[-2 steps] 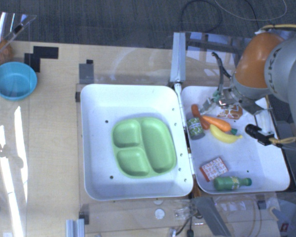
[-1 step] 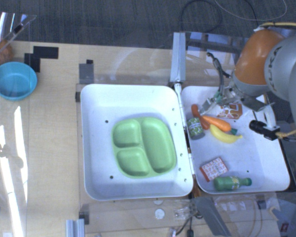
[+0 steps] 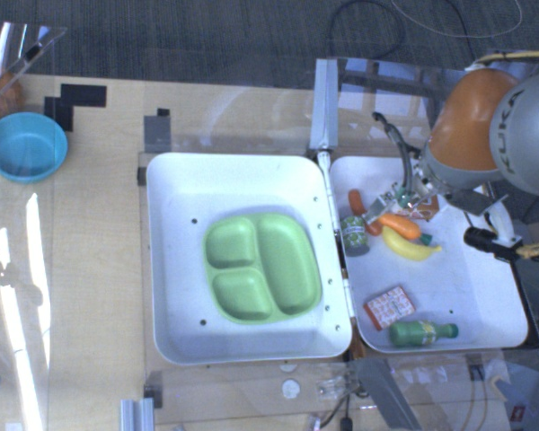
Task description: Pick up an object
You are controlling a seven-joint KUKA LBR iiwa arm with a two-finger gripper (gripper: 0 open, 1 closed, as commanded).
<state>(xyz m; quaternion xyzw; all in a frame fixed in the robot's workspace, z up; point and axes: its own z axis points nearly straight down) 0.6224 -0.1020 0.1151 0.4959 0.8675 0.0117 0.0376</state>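
The right white bin (image 3: 494,303) holds several small objects. An orange carrot (image 3: 401,225) lies across a yellow banana (image 3: 413,249) near the bin's middle. Left of them stands a small grey-green can (image 3: 355,237), with a red-orange piece (image 3: 357,204) just behind it. A red patterned box (image 3: 389,306) and a green bottle (image 3: 420,332) lie near the front edge. My gripper (image 3: 408,196) hangs low over the back of this bin, just behind the carrot, below the orange band (image 3: 467,119) of the arm. Nothing is visibly held.
The left white bin (image 3: 175,241) carries a green divided plate (image 3: 260,266). A blue bowl (image 3: 25,146) sits on the bench at far left. A metal divider post (image 3: 322,106) rises between the bins at the back. Cables lie behind the right bin.
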